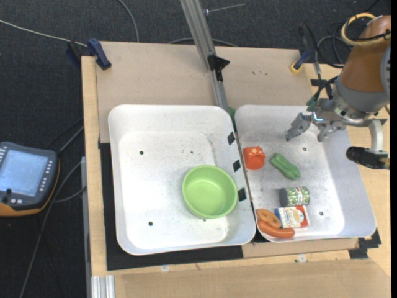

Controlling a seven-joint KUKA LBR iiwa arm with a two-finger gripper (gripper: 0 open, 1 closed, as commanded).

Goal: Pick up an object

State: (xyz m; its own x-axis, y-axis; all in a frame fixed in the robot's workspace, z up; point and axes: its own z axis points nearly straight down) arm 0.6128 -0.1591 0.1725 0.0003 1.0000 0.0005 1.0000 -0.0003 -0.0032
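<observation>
Green pepper [285, 166], red cup [254, 158], can [295, 196] and sausage [273, 224] clustered in right bin [344, 185], within reach. Gripper [309, 128] poised at upper right, fingers apart, clamped on nothing, likely readying descent.

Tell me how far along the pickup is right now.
Nothing looks done yet: the gripper hangs over the upper part of the right bin, its fingers spread with nothing between them. In hand is only the approach. Left to do: descend, close on and lift an item. The red object, green object, can, carton and hot dog lie untouched.
</observation>
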